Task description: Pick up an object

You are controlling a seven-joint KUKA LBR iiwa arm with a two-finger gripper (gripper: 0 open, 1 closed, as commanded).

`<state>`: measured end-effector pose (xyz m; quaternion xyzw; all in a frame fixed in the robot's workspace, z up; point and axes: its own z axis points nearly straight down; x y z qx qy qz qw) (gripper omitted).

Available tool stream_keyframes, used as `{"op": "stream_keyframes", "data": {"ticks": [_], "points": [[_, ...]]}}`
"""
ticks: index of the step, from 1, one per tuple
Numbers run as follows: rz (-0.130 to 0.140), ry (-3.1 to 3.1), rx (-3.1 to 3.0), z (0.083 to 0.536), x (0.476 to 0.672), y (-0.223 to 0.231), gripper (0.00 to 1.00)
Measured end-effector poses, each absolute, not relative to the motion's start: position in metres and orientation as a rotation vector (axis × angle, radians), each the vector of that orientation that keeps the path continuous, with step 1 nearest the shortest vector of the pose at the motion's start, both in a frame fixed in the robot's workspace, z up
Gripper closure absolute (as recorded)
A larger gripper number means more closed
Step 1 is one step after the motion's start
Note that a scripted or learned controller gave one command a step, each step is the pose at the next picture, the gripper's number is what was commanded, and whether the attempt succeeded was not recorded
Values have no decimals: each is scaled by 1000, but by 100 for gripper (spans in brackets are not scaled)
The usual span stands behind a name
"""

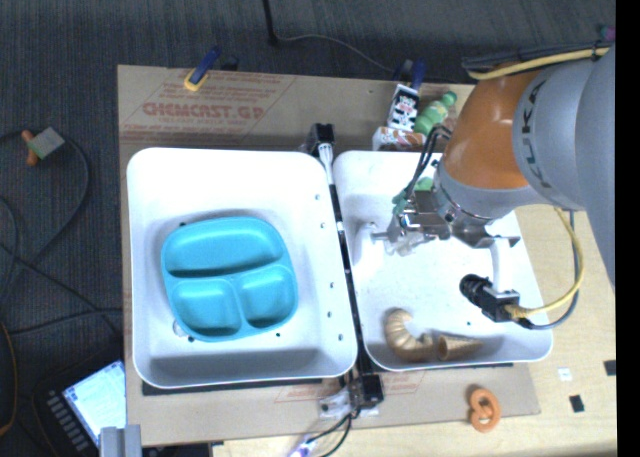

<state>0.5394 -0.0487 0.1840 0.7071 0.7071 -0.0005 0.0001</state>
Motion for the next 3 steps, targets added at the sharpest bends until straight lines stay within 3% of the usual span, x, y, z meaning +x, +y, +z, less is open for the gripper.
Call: {"op": "stream_keyframes", "data": {"ticks": [1,3], "points": [[-2,2224,2222,216,483,-19,100],[-4,2224,2222,207,483,30,100]]}}
